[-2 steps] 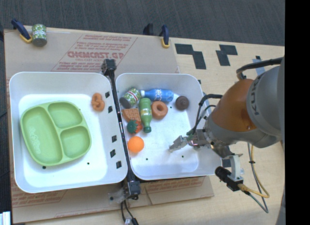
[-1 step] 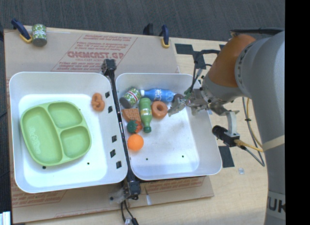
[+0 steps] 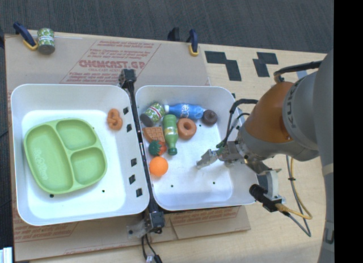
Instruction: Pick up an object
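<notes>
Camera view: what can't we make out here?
- gripper: too small and at a slant over the right bin; open or shut can't be told.
- arm: cut off by the right edge.
- green bottle and blue bottle: labels too small to read.
- toy pile by the waffle: pieces overlap, lower ones partly hidden.

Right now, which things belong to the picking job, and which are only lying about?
For the job: gripper; orange ball; green bottle; blue bottle; orange doughnut; brown doughnut.

Lying about: green divided plate; small can; blue clamp.
</notes>
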Controlling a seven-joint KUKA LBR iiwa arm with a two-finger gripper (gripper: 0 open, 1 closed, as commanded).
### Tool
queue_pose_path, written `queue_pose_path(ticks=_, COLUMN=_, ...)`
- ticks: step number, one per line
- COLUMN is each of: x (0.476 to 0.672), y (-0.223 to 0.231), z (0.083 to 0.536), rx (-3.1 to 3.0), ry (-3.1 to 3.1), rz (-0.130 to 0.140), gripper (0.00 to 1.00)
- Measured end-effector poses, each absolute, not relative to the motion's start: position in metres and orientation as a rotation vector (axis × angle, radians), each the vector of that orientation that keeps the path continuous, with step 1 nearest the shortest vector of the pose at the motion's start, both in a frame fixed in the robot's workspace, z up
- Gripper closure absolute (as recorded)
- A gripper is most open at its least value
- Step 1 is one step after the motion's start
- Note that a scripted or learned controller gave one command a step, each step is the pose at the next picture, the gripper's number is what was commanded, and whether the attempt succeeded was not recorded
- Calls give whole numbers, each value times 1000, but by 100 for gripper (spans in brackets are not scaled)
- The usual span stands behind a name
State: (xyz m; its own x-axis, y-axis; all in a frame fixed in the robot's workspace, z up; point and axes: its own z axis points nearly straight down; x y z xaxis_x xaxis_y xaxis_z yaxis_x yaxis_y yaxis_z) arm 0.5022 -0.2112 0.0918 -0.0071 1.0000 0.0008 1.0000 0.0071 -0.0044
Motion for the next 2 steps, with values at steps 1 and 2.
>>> queue_pose_path(ticks=1, x=591, y=-210, z=92, rx=-2214, ry=-2227, rz=0, gripper=0)
queue_pose_path(ticks=2, x=591, y=-210, z=102, rx=-2208, ry=-2231, rz=0, gripper=100)
